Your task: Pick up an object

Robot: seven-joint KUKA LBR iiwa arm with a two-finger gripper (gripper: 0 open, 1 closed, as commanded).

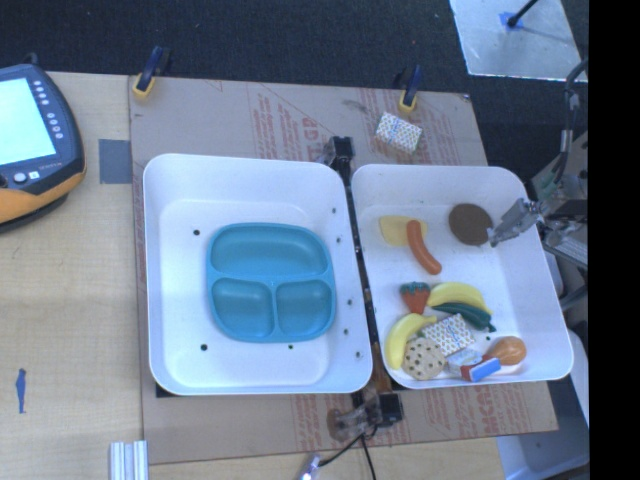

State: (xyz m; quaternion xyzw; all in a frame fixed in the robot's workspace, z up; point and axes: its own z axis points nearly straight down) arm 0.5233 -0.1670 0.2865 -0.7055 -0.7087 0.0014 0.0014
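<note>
- Gripper (497, 234) reaches in from the right edge, its tip low over the right bin (530, 298), just beside a brown round disc (468, 222); whether it is released or clenched cannot be told, and nothing shows between its tips.
- That bin holds the toy food: a yellow slice (392, 229) touching an orange sausage (423, 248) near the top.
- Lower down lie a strawberry (414, 296), two bananas (455, 294) (402, 336), a dark green piece (474, 316), a patterned packet (449, 335), a cookie (423, 359) and an orange ball (508, 349), crowded together.
- Left bin (180, 268) carries a blue divided plate (271, 280).
- Another patterned packet (399, 131) sits on the cardboard above the bins.
- Tablet (30, 133) rests at the left.
</note>
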